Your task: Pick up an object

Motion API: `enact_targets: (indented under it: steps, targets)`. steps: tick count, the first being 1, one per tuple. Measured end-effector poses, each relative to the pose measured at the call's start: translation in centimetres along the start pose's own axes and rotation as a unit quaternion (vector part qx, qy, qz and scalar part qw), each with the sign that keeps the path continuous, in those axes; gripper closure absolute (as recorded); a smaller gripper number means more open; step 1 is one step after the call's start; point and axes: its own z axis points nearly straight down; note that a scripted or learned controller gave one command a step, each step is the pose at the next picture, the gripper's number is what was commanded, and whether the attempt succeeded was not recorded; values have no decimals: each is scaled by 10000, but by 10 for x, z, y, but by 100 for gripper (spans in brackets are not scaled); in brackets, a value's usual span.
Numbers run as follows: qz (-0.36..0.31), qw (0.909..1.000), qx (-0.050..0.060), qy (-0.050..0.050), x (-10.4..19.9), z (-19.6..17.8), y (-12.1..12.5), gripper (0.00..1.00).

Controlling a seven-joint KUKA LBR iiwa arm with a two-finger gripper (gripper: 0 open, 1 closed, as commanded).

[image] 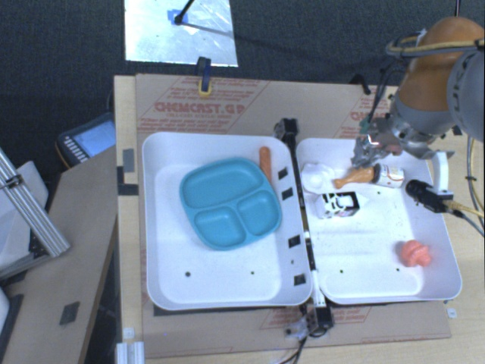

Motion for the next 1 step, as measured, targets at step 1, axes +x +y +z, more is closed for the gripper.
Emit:
enact_targets:
  steps: [1]
  targets:
    - [-12, 10000, 2, 6, 45, -9, 5, 100]
